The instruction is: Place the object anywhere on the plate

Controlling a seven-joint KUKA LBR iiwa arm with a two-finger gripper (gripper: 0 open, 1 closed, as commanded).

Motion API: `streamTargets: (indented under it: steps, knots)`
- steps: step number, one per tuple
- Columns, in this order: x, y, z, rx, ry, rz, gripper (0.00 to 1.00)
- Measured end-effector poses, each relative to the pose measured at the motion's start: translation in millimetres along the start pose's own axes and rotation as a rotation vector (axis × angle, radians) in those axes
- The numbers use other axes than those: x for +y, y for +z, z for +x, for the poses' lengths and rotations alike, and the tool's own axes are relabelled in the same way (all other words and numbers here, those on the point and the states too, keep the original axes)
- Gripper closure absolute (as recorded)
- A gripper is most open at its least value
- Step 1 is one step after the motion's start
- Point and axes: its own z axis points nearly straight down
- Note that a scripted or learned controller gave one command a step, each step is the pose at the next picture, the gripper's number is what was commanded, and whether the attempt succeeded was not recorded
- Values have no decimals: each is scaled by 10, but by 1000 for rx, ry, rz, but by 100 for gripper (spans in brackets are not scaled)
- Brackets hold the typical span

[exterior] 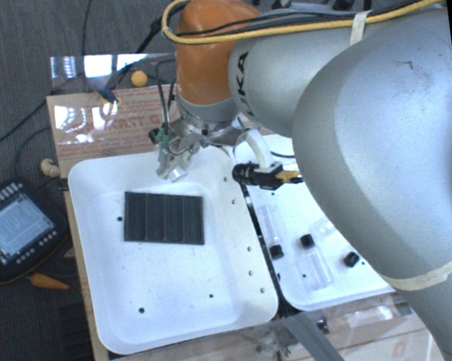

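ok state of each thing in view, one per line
gripper: above the left bin's far edge, nothing visible between its fingers
dark ribbed plate: flat in the left bin, nothing on it
small black pieces: loose in the right bin

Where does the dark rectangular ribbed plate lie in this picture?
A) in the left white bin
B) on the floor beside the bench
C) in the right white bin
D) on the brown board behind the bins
A: the dark rectangular ribbed plate lies flat on the floor of the left white bin, in its upper half, below the pincer.
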Motion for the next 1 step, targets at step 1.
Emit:
streamTargets:
  steps: [1]
  knots:
    - [391, 537, 940, 11, 21, 8, 100]
